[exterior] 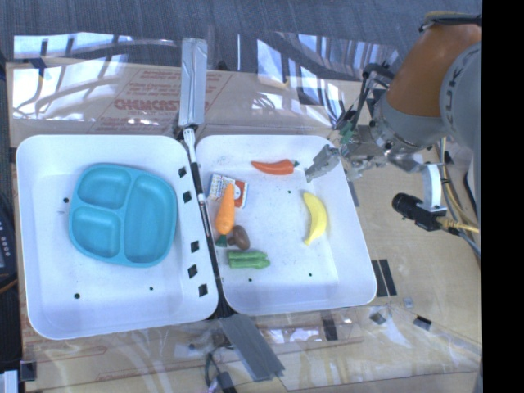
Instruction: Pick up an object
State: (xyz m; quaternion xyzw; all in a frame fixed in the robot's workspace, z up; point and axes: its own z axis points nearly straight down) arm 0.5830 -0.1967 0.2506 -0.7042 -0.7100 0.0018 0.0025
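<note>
The worktop [409, 219] is pale wood under wrinkled clear plastic sheeting, with flattened brown cardboard [123, 97] printed in red along the upper middle of the frame; dark grey ribbed flooring [164, 6] runs across the top. Two shallow white bins sit side by side. The left bin [49, 293] holds a light blue plastic plate with three compartments [123, 214]. The right bin [344, 277] holds a slim red-orange chilli pepper [273, 167] near its upper edge, a yellow banana [314, 217] at centre right, and a cluster on its left side: a small printed carton [227, 188], an orange carrot [224, 210], a brown rounded piece [240, 237] and a green vegetable [247, 259]. The grey arm's pincer [321, 163] hangs at the right bin's upper right corner, just right of the chilli; whether it is apart or together cannot be told, and nothing shows between it.
</note>
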